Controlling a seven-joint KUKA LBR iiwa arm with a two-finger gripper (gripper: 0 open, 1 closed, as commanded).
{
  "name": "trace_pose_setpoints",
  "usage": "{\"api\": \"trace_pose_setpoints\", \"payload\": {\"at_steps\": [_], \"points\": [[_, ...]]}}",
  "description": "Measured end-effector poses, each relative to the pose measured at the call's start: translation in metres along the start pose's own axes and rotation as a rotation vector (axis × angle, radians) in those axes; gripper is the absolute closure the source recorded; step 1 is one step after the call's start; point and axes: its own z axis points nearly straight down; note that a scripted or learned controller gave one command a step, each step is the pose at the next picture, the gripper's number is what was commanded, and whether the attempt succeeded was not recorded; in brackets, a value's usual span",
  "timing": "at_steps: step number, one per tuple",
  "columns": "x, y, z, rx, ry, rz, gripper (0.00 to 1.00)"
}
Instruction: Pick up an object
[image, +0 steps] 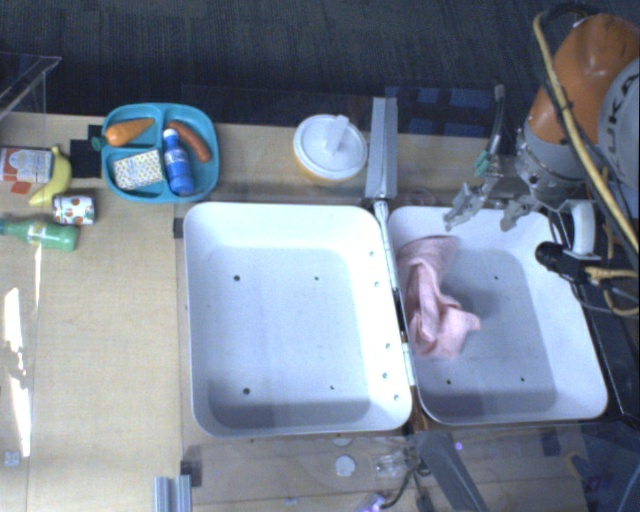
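Observation:
A crumpled pink cloth (433, 297) lies in the right bin (560, 380), against its left wall. My gripper (491, 211) hangs over the back edge of that bin, up and to the right of the cloth and apart from it. Its two metal fingers (463, 209) are spread wide with nothing between them. The left bin (290, 320) holds nothing that I can see.
A blue divided tray (205, 160) with toy food stands at the back left, and a white lidded bowl (330, 146) behind the bins. A banana, a can and a green bottle (40, 234) lie on the bench at far left. A metal divider (379, 150) runs between the bins.

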Motion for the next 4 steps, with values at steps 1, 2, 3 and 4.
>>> {"api": "trace_pose_setpoints", "payload": {"at_steps": [1,2,3,4], "points": [[0.0,0.011,0.145,-0.005,0.0,-0.02,0.0],[-0.014,-0.054,0.151,-0.009,-0.002,-0.102,0.0],[-0.044,-0.05,0.152,-0.011,-0.002,-0.098,0.0],[-0.017,-0.078,0.151,-0.012,-0.003,-0.164,0.0]]}}
